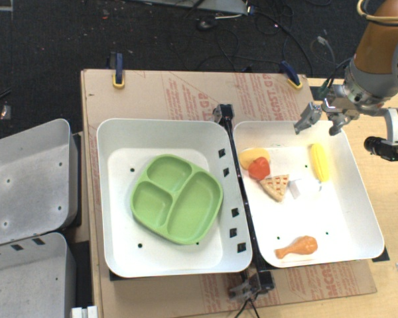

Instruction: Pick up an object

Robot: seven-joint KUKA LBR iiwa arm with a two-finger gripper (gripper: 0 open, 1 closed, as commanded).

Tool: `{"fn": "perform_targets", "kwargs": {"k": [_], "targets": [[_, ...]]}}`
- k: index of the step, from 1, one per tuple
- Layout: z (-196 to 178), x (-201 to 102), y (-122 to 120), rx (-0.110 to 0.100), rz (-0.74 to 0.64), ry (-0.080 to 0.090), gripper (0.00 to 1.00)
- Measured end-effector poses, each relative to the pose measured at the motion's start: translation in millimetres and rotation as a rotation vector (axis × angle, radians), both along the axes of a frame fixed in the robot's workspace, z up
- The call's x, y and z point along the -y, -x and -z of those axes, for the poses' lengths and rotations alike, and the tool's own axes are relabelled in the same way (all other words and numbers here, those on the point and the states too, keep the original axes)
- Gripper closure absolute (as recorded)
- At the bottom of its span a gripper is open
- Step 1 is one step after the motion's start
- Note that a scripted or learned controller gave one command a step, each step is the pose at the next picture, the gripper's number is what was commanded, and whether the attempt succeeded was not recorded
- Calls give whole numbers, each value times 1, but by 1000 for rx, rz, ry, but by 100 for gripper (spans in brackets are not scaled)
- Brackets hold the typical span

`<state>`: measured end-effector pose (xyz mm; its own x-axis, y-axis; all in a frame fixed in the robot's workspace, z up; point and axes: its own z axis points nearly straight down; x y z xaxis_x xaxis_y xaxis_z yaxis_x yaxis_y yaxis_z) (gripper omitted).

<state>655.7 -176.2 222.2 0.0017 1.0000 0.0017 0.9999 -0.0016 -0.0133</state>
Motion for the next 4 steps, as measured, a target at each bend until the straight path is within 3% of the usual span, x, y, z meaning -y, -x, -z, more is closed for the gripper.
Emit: {"fn": "perform_targets", "kwargs": {"k": [1,3,4], "targets": [[-9,-1,-3,14,-3,2,0],[117,-4,4,11,-2,2,0],[130,-5,3,13,-4,3,0]]}}
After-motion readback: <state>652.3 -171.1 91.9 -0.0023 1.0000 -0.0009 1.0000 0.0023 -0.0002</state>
